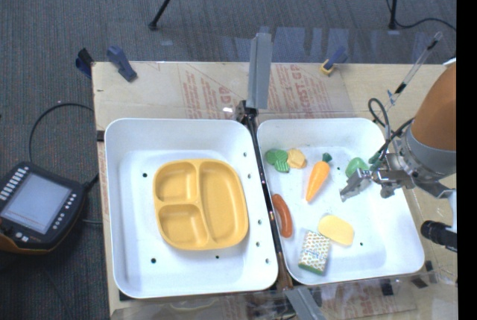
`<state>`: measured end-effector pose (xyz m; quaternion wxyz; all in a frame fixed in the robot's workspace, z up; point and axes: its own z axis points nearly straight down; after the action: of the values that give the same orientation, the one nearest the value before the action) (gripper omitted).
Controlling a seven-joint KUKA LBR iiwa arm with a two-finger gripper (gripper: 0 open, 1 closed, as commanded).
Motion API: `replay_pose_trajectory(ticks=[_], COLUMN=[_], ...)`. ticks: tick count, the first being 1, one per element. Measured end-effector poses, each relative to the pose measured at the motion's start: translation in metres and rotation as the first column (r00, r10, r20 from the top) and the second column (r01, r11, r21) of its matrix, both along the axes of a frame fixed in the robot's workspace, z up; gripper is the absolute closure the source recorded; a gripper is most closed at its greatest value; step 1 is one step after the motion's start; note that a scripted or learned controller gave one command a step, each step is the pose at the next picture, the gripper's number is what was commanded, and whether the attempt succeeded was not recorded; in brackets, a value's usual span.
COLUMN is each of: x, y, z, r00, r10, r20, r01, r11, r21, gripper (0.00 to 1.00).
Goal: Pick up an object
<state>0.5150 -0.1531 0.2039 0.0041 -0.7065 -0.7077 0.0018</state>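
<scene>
The right bin point(387, 255) holds several toy foods. An orange carrot point(317, 180) lies near its middle, with a green leafy piece point(277, 160) and a small yellow piece point(297, 157) to its left. A red-brown sausage point(282, 214) lies by the bin's left wall. A yellow block point(336, 230) and a patterned carton point(315, 251) sit toward the front. My gripper point(367, 190) hovers over the bin's right half, open, with nothing between its fingers. A small green object point(356, 165) lies just beyond the left finger point(350, 190).
The left bin point(127, 251) holds a yellow divided plate point(201, 204). A grey post point(259, 72) stands behind the seam between the bins. A teach pendant point(33, 205) lies on the floor at left. Cables hang near the arm at right.
</scene>
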Motion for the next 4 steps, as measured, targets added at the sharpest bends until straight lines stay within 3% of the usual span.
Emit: replay_pose_trajectory(ticks=[1,2,3,4], x=[0.106,0.110,0.131,0.129], y=[0.044,0.043,0.027,0.028], z=[-0.104,-0.090,0.032,0.026], r00=[0.992,0.992,0.999,0.999], r10=[0.129,0.129,0.044,0.045], r20=[-0.006,0.003,0.016,0.004], r01=[-0.129,-0.129,-0.044,-0.045], r11=[0.992,0.992,0.999,0.999], r21=[0.003,0.001,-0.005,-0.003], gripper=[0.00,1.00,1.00,0.00])
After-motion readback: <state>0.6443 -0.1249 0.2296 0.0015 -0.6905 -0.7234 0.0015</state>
